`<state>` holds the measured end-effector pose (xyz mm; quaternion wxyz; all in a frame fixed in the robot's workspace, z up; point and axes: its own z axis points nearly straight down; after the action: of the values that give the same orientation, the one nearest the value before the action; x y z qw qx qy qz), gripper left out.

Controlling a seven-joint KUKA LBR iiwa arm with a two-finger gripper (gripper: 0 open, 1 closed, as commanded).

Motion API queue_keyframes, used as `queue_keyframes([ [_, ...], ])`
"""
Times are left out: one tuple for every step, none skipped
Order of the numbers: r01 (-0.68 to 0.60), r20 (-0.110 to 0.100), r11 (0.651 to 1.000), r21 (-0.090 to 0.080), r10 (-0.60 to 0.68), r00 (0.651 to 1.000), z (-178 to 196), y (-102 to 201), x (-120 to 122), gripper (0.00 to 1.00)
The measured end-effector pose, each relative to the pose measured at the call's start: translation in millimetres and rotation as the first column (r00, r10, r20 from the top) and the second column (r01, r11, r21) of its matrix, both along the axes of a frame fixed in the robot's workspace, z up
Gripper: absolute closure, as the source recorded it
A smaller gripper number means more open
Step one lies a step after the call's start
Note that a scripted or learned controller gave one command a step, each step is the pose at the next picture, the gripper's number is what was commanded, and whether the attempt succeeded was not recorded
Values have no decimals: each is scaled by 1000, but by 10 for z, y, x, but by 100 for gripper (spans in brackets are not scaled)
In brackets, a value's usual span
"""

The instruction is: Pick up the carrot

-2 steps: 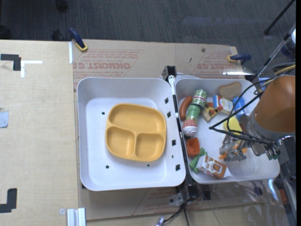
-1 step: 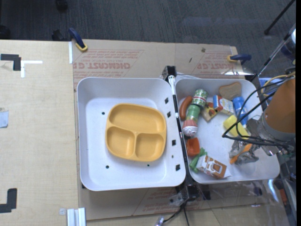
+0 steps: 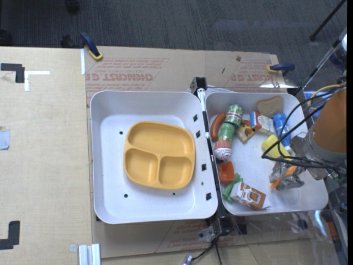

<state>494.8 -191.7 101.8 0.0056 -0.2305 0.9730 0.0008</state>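
White bins (image 3: 105, 203) two, yellow plate (image 3: 160, 154) one, claw (image 3: 287, 178) gripping one carrot (image 3: 282, 175).

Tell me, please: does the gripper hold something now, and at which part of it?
It cannot be told. The gripper is low in the right bin, and something orange, perhaps the carrot, shows at its tip, but cables hide whether it is gripped.

Left bin (image 3: 105, 164): yellow divided plate (image 3: 160, 154) near centre. Right bin (image 3: 309, 200): gripper (image 3: 287, 178) low at right edge, over an orange carrot (image 3: 282, 175). Green bottle (image 3: 227, 130) along left wall; small carton (image 3: 249, 196) at near edge.
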Motion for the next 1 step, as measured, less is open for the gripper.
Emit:
queue_keyframes([
  [2,6,1000,1,-2,1000,96,7,29,100],
])
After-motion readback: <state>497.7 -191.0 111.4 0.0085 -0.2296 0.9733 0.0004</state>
